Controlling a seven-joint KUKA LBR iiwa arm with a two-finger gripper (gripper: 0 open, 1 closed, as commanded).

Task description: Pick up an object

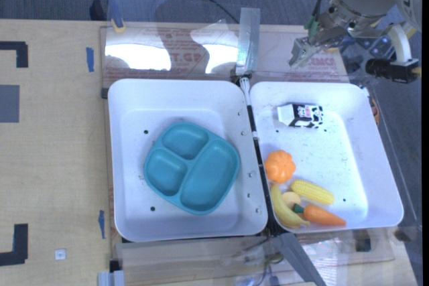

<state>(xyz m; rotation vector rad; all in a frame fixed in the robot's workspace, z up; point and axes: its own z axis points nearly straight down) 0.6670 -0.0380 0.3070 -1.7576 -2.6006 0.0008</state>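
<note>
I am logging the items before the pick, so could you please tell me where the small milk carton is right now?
The milk carton lies on its side in the right bin, near its back wall, apart from the orange pumpkin and corn nearer the front.

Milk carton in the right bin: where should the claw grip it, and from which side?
Probably straight down onto the milk carton, closing across its short width. It lies flat and apart from the other toys in the right bin, long axis running left-right in the view, so both long sides look open to the fingers.
</note>
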